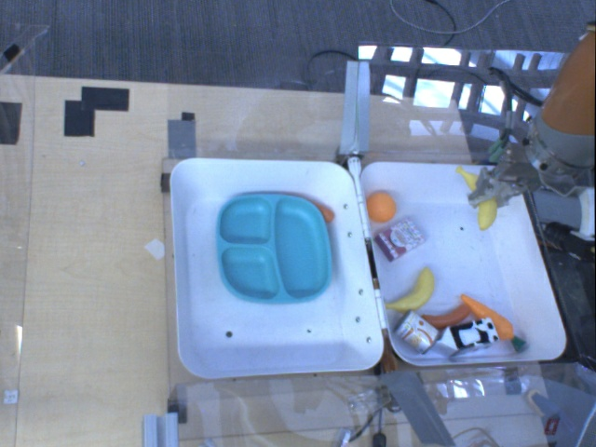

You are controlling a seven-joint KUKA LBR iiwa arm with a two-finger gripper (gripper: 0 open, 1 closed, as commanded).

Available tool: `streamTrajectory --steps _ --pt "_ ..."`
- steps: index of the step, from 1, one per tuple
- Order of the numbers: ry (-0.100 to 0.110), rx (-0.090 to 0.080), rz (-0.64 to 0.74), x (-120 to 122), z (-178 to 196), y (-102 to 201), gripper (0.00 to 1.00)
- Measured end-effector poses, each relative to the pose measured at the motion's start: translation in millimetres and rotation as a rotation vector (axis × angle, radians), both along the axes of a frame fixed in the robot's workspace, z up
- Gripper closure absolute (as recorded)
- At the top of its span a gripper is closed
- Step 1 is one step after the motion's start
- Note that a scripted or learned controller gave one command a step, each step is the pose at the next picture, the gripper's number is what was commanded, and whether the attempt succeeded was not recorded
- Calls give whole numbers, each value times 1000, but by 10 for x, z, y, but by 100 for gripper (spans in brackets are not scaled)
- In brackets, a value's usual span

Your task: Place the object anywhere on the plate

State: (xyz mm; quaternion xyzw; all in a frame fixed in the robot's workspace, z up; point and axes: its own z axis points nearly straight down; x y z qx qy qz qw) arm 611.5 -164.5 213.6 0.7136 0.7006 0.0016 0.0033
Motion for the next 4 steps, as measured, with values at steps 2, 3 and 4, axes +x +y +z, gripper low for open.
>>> streamTrajectory --steps 2,3,4 --pt "2 -1 499 269 -281 1047 100" --pt "-2 -3 665 340 133 1294 100" --pt "2 0 582 470 -284 2362 100"
